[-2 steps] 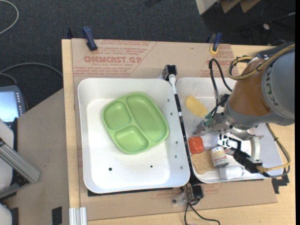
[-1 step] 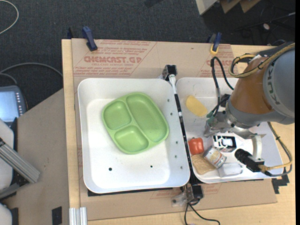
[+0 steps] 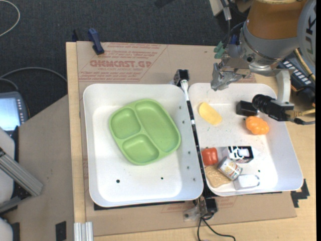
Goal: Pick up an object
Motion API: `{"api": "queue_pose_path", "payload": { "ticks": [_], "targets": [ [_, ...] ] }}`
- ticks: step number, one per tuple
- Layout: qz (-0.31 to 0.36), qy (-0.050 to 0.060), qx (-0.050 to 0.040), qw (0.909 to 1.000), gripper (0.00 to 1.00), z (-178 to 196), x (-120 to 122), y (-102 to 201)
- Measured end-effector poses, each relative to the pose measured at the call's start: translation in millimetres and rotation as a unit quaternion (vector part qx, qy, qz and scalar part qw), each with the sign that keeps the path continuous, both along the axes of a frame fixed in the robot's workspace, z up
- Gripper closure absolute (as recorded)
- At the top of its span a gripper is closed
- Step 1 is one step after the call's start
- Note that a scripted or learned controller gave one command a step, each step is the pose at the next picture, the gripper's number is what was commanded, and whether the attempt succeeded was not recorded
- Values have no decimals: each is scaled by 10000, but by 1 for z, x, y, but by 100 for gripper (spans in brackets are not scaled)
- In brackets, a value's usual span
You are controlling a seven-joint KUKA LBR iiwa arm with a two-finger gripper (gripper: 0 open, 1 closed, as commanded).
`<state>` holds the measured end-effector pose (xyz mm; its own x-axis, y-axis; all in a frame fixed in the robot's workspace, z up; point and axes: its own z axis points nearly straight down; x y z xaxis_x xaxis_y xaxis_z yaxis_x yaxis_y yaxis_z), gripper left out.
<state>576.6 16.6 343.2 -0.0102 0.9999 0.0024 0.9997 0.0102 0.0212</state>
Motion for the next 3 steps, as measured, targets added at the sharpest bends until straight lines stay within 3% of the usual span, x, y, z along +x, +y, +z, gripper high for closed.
{"api": "queue_pose_path", "payload": {
  "ticks": [1, 2, 3],
  "targets": [
    [-19, 46, -7, 10000, 100, 55, 76, 88],
    [-22, 36, 4, 10000, 100, 168, 63, 136],
    [-67, 68, -12, 10000, 100, 195, 46, 94]
  ]
}}
